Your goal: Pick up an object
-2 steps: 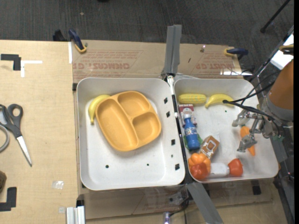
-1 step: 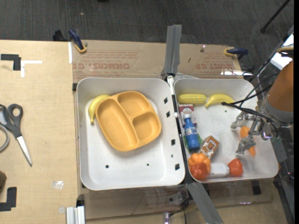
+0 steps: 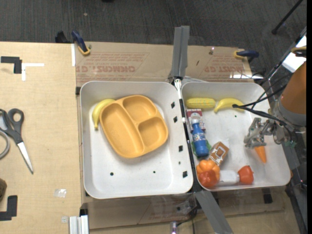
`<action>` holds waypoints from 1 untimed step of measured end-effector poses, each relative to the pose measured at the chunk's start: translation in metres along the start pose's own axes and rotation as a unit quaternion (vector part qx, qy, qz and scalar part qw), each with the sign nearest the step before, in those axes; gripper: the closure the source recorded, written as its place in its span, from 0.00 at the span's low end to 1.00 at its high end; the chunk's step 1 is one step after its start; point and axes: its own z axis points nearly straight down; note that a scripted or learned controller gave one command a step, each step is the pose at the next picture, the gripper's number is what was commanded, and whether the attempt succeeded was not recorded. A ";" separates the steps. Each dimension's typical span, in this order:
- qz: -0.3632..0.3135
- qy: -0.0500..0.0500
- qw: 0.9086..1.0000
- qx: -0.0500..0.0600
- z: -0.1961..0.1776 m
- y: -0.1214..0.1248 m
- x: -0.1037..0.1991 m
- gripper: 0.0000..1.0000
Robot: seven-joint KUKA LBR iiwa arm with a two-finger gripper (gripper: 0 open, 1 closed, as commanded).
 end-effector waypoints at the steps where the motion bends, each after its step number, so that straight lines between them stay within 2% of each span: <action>1: 0.000 0.000 1.000 0.000 0.000 0.000 0.000 0.00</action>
